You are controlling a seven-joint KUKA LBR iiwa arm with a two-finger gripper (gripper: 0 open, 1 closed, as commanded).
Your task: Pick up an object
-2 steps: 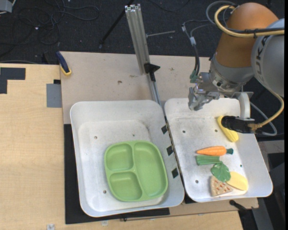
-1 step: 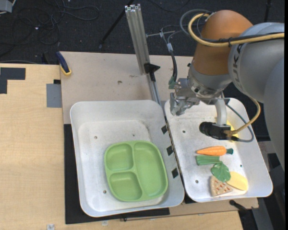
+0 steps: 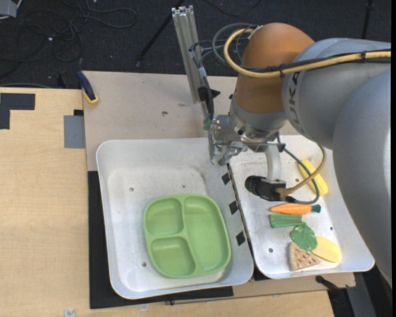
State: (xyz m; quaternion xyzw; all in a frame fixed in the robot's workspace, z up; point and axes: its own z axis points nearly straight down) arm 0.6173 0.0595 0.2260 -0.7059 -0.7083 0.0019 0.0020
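Hidden: right bin [image 3: 356, 259] – far part covered by the arm
Hand [image 3: 219, 152]: at the bins' shared edge, grip state unclear
Carrot [image 3: 292, 209]: right bin, right of hand – apart

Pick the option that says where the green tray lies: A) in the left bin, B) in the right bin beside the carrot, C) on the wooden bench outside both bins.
A: the green tray lies flat on the floor of the left bin, while the carrot lies in the right bin.
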